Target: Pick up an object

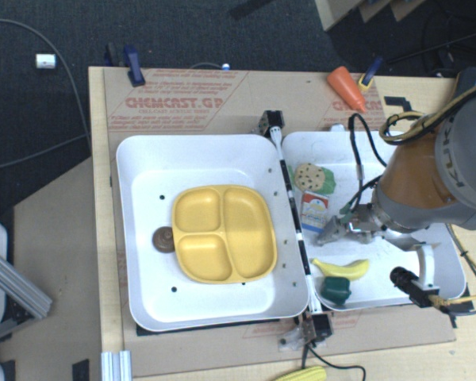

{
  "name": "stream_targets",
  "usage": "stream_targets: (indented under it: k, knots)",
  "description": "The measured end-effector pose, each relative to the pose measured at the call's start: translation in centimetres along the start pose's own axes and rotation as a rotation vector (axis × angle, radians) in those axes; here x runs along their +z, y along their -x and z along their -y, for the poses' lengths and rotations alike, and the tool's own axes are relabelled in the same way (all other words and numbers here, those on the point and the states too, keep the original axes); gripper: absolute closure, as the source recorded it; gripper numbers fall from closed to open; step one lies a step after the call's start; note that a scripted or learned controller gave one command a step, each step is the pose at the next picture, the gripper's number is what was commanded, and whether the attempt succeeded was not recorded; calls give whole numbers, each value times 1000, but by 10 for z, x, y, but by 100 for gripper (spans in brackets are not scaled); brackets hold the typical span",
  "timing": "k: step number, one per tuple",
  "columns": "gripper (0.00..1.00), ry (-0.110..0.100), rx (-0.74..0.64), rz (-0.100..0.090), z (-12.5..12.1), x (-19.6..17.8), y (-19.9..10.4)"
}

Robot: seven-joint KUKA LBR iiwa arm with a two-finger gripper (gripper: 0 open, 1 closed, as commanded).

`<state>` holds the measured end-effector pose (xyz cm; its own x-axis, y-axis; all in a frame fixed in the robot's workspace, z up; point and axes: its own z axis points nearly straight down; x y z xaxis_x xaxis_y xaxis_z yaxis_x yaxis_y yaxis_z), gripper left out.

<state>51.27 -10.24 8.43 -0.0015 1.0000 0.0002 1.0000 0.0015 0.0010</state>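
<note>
The right bin (448, 272) holds a round cookie on a green piece (311, 178) at the back, a small white and red carton (313, 208) below it, a yellow banana (342, 268) and a dark green block (335, 290) at the front. My gripper (333, 232) hangs low over the bin's left side, just in front of the carton and above the banana. The grey arm with its orange band (416, 177) covers the bin's right half.
The left bin (135, 213) holds a yellow divided plate (222, 234) with a small brown disc (163, 240) at its left edge. An orange object (347, 88) and a blue clip (132, 66) lie on the board behind the bins. Cables run along the arm.
</note>
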Motion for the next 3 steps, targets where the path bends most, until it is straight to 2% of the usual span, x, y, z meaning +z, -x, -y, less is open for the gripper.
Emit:
stream_targets:
  k: [1, 2, 3]
  knots:
    - [0, -1, 2, 2, -66, -1, 74]
    - [0, 2, 0, 1, -110, -1, -7]
    - [0, 1, -1, 1, -145, -1, -4]
